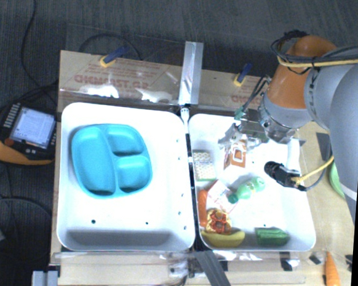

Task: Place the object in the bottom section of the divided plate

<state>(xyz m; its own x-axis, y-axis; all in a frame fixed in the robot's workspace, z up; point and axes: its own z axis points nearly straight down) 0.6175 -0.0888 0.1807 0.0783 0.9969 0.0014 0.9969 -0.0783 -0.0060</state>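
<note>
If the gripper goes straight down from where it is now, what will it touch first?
Probably the small orange-and-white packet, which lies right under the gripper in the right bin. Depth is hard to judge in this slanted view, so the gripper may already be at the packet.

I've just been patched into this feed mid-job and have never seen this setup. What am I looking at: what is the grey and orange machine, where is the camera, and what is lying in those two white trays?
The one camera looks down at a slant on a bench with two shallow white bins. The grey machine with the orange band is the robot arm, reaching in from the right; its gripper hangs over the right bin, just above a small orange and white packet. Whether it holds that packet is unclear.

The left bin holds a blue divided plate, nothing on it yet. The right bin holds the loose items: a green bottle-like object, a banana, a dark green block, a pale speckled pad and some red and orange wrappers.
</note>
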